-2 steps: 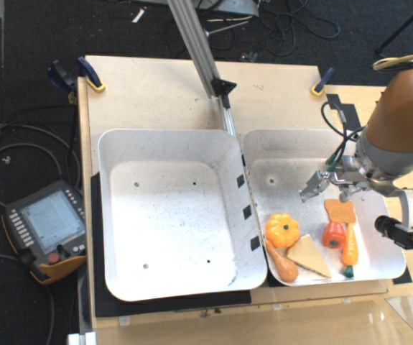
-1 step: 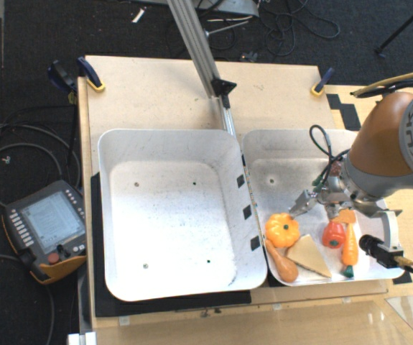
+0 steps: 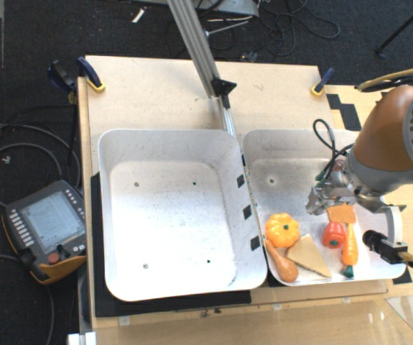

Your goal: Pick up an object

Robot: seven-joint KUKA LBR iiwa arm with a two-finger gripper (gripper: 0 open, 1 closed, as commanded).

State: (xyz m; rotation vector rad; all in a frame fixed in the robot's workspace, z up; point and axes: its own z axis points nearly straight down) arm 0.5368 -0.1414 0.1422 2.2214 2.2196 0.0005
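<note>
To my left the first white bin [image 3: 166, 214] sits bare on the surface [image 3: 156, 92], and nothing there concerns me. In the right-hand bin [image 3: 278, 157] the toys cluster at the near end: a small orange pumpkin [image 3: 282, 230] by the dividing wall, a brown root-shaped piece [image 3: 283, 264] below it, then a tan wedge [image 3: 309, 256] like a slice of cheese. Further right lie a red pepper-like piece [image 3: 333, 234] and an orange carrot [image 3: 350, 247] with a green tip, close together. My gripper [image 3: 326, 196] hangs low just above these, beside a flat orange piece [image 3: 341, 213]. I cannot tell how it is set, nor whether it has anything. By my judgement the pick is not yet made: everything looks to be resting in the bin, and grasping and lifting remain.
</note>
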